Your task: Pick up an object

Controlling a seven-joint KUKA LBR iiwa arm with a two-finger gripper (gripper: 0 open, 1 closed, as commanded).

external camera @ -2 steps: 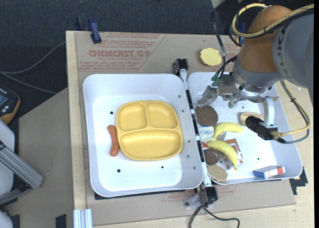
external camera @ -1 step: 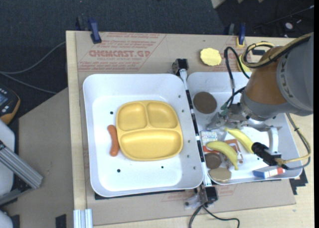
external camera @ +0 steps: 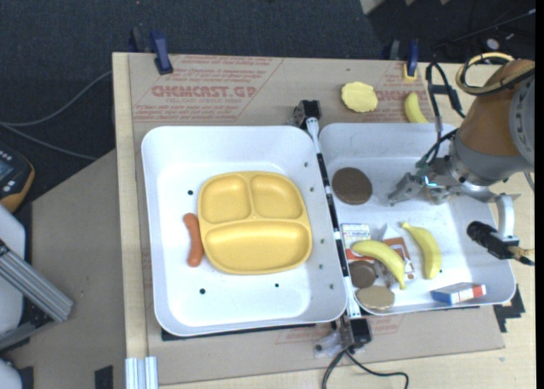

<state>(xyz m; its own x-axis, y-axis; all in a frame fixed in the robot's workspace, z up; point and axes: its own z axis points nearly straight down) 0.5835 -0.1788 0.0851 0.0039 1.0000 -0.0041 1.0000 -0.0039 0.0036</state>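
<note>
My gripper (external camera: 416, 188) hovers over the right bin (external camera: 387, 137), fingers spread and holding nothing.
Two bananas (external camera: 422, 247) lie just nearer than my jaws, the closest with its long axis running near-far; a brown disc (external camera: 351, 185) sits left. The left bin (external camera: 161, 209) holds a yellow tray (external camera: 253, 222) and a sausage (external camera: 194, 239).

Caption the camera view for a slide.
Arm's hand hovers over the right bin of bananas; yellow tray and sausage fill the left.

The right bin (external camera: 374, 145) lies bare behind the brown disc (external camera: 351, 185); in front of the disc, bananas (external camera: 380, 257) and packets (external camera: 355, 233) crowd the floor.
</note>
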